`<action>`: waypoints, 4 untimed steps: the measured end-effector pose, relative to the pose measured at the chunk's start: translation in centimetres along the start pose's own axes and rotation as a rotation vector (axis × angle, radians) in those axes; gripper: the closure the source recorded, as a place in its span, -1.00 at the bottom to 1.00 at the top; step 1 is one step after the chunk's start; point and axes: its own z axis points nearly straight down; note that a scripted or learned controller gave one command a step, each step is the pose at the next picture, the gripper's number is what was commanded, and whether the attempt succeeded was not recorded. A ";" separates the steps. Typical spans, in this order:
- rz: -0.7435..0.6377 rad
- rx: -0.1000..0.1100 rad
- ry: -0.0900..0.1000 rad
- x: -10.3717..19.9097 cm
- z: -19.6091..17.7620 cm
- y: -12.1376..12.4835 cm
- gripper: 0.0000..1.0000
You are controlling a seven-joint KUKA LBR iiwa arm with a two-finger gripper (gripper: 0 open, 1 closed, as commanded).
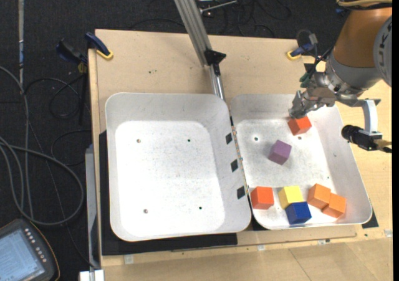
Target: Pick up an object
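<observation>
My gripper point(300, 111) hangs over the far part of the right bin point(346, 160), its tip right above a red-orange block point(300, 126) that lies on the bin floor. A purple block point(280, 151) sits just left of and nearer than that block. Along the bin's near edge lie an orange block point(262, 197), a yellow block point(290, 195), a blue block point(298, 212) and two orange blocks point(327, 199) side by side. The gripper's fingertips are small and dark against the bin.
The left bin point(165, 161) stands beside the right one, with black clips point(235, 164) along the shared rim. A metal pole point(194, 15) slants across the bench's back. Blue-and-yellow clamps point(100, 46) grip the far bench corners.
</observation>
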 end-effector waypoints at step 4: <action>-0.007 0.008 0.004 14.3 -1.9 0.0 1.00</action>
